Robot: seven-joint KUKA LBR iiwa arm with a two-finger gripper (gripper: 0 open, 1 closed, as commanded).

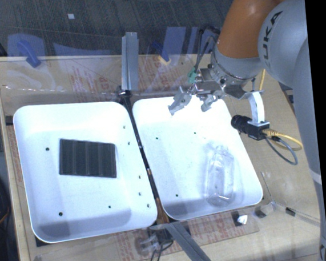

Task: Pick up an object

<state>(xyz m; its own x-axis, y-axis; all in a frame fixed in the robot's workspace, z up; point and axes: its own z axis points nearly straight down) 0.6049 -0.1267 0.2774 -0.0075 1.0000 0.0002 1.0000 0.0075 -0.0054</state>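
So the end effector (193,101), a small silvery two-finger thing on the grey arm with the orange band (252,18), hangs over the far edge of the right-hand shallow white bin (154,156), roughly mid-way along that edge. Its fingers look spread apart, with nothing between them, so it's released and empty as far as I can see.

Closest candidate is the clear plastic bottle (219,175) lying on its side in that same bin, down toward the bin's near right corner. From the end effector it sits toward the near edge of the desk and a touch to the right, well apart from the fingers. Its long axis runs pretty much far-to-near, only slightly tilted, with what looks like the narrower neck end pointing toward the far edge. It's see-through, so the outline is hard to read.

The other option, a flat dark grey ribbed rectangular pad (87,158), lies in the left-hand white bin (32,197), much further off, across the divider.

My guess: the bottle's the easier reach, with the fingers closing across its width.
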